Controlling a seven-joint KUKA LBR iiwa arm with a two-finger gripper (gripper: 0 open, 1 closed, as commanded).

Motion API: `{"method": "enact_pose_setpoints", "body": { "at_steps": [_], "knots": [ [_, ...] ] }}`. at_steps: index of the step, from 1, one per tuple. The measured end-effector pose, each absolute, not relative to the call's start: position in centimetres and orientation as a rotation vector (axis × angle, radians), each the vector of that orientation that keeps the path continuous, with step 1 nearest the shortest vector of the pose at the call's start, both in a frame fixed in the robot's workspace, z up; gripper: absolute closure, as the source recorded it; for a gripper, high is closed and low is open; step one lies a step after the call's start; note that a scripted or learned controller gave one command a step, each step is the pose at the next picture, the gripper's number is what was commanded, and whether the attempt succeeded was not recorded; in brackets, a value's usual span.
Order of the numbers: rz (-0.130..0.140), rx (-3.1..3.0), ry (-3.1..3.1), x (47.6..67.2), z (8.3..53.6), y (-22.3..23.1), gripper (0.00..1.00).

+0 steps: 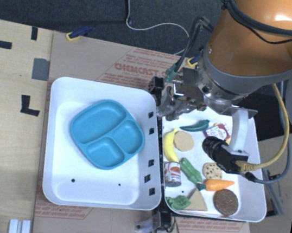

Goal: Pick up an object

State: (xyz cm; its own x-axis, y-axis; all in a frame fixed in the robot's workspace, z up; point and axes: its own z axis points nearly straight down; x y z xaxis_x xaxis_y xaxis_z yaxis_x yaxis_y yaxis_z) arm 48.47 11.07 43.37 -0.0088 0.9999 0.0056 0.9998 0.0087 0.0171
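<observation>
The claw (170,107) hangs at the right bin's (254,212) upper-left corner, near the banana (170,145); I cannot tell its state. Best descend straight, centred over one item, clear of the wall.

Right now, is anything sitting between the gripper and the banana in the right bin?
Nothing visible lies between them. The gripper hangs over the right bin's upper-left corner, and the banana lies just below it against the left wall. A round cracker touches the banana's right side.

Arm (256,43) reaches in from right, tool (170,107) pointing down, wrist bent.
</observation>
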Motion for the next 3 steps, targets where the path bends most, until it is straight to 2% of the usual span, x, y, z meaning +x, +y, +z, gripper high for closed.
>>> {"method": "enact_pose_setpoints", "body": {
  "at_steps": [1,3],
  "knots": [
    [-0.011,2.218,2.230,48.3,35.6,15.1,1.00],
    [-0.010,2.216,2.230,48.3,37.9,14.9,1.00]
  ]
}}
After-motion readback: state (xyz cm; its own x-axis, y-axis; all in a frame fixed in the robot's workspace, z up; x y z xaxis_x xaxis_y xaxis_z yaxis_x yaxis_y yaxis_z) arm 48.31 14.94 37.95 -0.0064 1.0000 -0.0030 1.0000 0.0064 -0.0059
